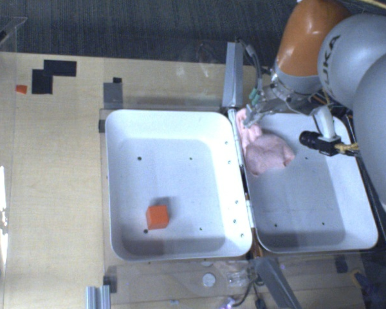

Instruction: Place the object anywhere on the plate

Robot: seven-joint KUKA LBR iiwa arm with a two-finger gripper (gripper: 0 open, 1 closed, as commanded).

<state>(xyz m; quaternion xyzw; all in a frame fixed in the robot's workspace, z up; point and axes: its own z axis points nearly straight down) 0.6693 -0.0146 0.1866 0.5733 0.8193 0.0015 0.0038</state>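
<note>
My hand hovers at the far left corner of the right bin, just above the pink plate. I cannot tell its state. The orange block lies in the left bin, not yet picked.

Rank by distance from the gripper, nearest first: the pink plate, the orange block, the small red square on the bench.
1. Pink plate, right bin, just below the gripper.
2. Orange block, left bin, near front.
3. Small red square, bench's far left.

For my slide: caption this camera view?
Gripper over pink plate in right bin; orange block in left bin.
</note>
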